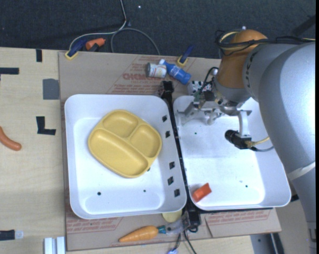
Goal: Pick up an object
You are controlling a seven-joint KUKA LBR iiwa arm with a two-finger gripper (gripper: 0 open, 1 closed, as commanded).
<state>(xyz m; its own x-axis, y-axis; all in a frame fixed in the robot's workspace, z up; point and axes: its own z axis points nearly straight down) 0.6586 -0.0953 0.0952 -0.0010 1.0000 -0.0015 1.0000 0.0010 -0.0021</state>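
Note:
A small orange-red block (201,191) lies near the front left corner of the right bin (254,194). A yellow divided plate (125,142) rests in the middle of the left bin (74,157). My gripper (202,110) hangs low over the back left part of the right bin, close to the divider between the bins. It is well behind the orange-red block, and nothing visible sits in it. The grey arm with its orange band (238,62) covers the bin's back right corner.
An orange carrot (139,234) lies on the bench in front of the bins. A sausage (7,138) sits far left on the wood. A blue and white bottle (170,70) lies behind the bins. Cables cross the back.

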